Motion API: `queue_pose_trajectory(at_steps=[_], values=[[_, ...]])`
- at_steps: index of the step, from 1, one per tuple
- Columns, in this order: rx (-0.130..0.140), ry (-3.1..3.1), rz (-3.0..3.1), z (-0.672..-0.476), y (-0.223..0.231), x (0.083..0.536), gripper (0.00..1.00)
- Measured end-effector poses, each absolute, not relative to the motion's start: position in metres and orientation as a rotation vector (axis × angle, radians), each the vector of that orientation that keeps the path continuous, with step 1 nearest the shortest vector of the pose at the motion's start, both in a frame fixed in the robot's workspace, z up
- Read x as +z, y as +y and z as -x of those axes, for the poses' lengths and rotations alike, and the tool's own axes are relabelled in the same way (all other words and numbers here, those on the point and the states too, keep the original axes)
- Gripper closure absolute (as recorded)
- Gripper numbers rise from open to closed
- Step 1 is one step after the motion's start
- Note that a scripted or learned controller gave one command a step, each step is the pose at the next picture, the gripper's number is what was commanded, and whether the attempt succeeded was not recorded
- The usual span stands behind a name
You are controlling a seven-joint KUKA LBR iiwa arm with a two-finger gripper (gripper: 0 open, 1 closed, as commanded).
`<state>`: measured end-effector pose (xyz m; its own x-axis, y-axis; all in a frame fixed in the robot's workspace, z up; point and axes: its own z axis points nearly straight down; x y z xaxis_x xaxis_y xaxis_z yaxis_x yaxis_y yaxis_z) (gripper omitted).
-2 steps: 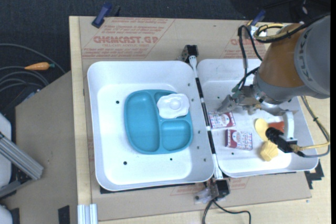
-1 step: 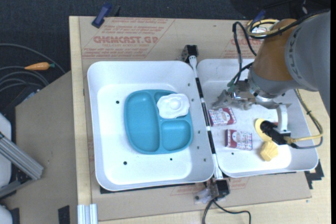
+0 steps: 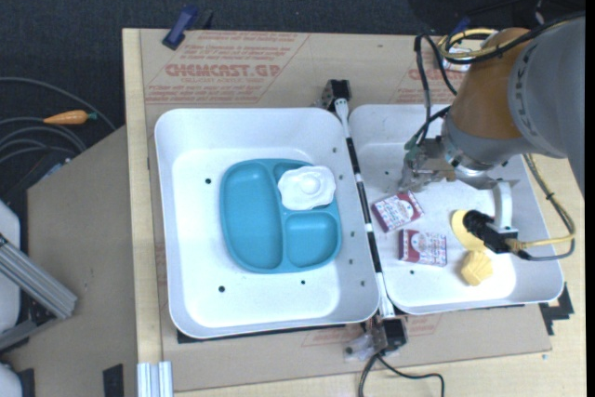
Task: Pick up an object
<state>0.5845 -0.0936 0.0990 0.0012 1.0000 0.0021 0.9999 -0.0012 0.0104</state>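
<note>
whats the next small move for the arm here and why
Probably a short drop straight down. The tool hangs in the right bin just above the upper red packet, which lies flat and apart from the other packet, so it looks the nearest thing to try.
</note>
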Motion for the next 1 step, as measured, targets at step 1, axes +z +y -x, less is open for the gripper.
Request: queue_pose_trajectory(at_steps=[1], values=[[0.013, 2.216, -2.219, -0.5843, -0.0936, 0.0988, 0.0]])
